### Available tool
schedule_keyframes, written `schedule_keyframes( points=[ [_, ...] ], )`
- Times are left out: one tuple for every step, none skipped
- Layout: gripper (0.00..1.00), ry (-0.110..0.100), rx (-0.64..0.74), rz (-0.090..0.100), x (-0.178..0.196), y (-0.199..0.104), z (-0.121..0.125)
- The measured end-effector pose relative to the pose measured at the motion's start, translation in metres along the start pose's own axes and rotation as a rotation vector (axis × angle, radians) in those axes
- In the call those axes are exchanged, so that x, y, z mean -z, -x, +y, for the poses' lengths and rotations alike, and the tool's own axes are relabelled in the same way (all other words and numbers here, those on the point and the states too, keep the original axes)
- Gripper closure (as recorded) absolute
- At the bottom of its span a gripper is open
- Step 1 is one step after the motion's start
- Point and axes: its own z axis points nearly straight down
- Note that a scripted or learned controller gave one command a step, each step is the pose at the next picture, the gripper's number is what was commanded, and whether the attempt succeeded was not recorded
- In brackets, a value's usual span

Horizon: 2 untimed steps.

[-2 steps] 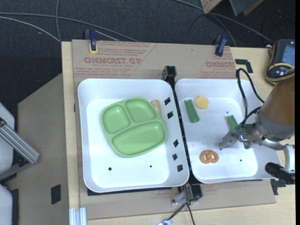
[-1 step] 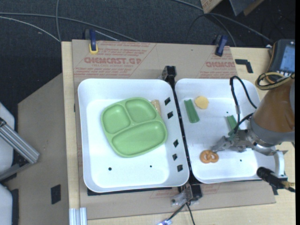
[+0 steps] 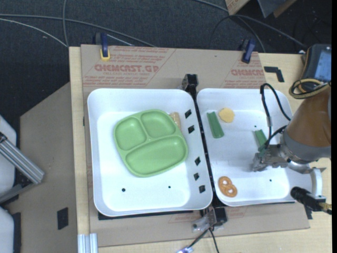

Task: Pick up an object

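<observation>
Lying nearest the camera in the right bin (image 3: 274, 196), a small orange pretzel-shaped piece (image 3: 227, 186) rests on the white floor close to the front left corner, well apart from the end effector (image 3: 261, 162) and to the left of it in the picture. Farther in, the end effector hangs low over the middle of that same bin at the tip of the grey arm (image 3: 310, 136) with its orange band, which comes in from the right; whether it is spread or closed, and whether it has hold of anything, I cannot tell, because the metal parts blur together at this angle. Just beyond it, a dark green strip (image 3: 259, 137) lies near its upper side, so close that contact cannot be judged. Farther left in the bin, a lighter green bar (image 3: 214, 124) lies apart from the end effector, near the divider between the bins. Beyond that bar, a round yellow piece (image 3: 227, 115) sits just beside its far end. Across the divider, the left bin (image 3: 105, 183) carries a green divided plate (image 3: 151, 142) with three compartments, and a small tan object (image 3: 175, 120) peeks out at the plate's far right edge. Both bins sit on the light wooden surface (image 3: 79, 141).
</observation>
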Motion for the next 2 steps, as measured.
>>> schedule_keyframes(
  points=[
    [1.00, 0.005, 0.002, -0.003, 0.062, -0.005, 0.005],
    [1.00, 0.003, 0.002, -0.003, 0.105, -0.002, 0.005]
  ],
)
